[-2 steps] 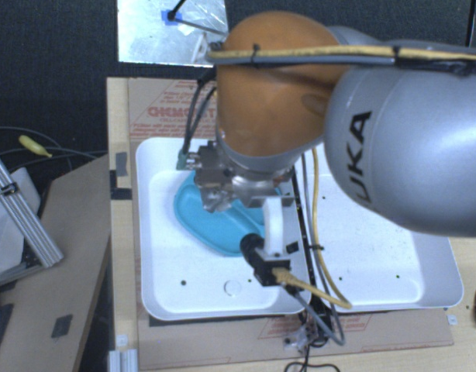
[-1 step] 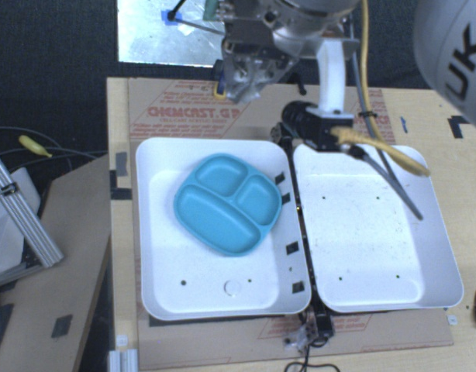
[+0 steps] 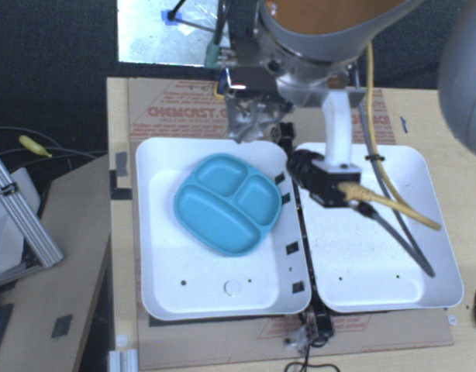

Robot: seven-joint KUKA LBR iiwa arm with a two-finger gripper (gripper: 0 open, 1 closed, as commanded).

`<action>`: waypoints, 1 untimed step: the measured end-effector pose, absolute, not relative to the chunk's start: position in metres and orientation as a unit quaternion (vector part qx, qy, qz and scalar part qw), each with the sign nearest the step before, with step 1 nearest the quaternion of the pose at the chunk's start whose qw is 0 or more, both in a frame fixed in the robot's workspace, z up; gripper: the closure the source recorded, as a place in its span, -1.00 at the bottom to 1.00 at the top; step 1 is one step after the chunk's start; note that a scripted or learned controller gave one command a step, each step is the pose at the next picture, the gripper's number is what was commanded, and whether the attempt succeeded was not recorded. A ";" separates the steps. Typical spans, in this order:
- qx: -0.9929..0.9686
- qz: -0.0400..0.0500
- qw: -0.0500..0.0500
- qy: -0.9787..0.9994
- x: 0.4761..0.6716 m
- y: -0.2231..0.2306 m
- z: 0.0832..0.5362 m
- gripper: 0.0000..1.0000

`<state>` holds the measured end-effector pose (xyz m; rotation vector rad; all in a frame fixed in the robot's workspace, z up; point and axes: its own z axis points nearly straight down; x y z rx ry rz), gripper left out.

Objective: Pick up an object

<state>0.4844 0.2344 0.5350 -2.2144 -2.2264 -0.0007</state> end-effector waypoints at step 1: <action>-0.708 0.004 0.001 -0.707 0.486 0.214 0.439 1.00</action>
